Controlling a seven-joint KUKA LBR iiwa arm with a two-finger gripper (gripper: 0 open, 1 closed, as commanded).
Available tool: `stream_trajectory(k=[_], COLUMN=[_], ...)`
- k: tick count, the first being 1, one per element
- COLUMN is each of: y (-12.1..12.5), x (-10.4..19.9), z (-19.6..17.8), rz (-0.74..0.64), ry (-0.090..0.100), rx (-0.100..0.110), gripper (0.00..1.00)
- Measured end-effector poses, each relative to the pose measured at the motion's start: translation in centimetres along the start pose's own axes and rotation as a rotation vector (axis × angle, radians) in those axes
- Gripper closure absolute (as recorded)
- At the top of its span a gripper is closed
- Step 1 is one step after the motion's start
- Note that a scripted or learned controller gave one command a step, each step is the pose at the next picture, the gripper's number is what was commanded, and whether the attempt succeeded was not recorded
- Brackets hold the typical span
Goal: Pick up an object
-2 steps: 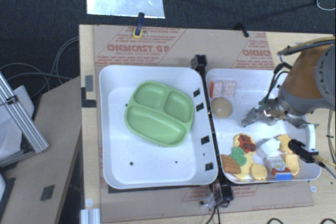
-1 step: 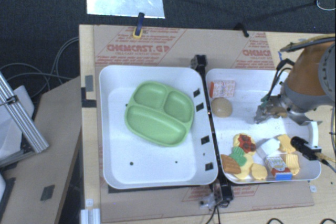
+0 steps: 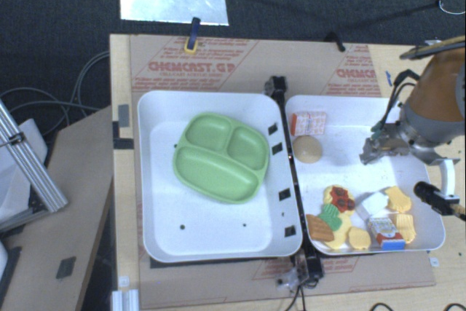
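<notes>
Camera view: the gripper (image 3: pixel 370 154) hangs over the right bin (image 3: pixel 342 120), and I cannot tell its state. Toy foods (image 3: pixel 360 222) lie heaped in the bin's near corner, so picking seems not yet done.

Arm (image 3: pixel 437 95) enters from right edge, orange band above grey wrist, bent downward and leftward. Gripper (image 3: pixel 373 151) dark, low, pointing left; nothing visibly held.

Right bin (image 3: pixel 349 116) middle open; toy food (image 3: pixel 360 222) crowds near edge
</notes>
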State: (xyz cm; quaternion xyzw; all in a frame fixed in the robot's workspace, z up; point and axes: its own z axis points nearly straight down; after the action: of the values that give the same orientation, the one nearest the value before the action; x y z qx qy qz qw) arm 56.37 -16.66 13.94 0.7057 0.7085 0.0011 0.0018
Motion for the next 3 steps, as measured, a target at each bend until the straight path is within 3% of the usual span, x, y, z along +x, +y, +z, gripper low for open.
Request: stream_trajectory(k=[2,3], y=[-0.1,1.3], x=[0.0,5.1], z=[-8.8,-7.8], rz=[-0.002,-0.006], ry=[-0.001,0.002], rx=[-0.002,0.002], gripper=[1.0,1.0])
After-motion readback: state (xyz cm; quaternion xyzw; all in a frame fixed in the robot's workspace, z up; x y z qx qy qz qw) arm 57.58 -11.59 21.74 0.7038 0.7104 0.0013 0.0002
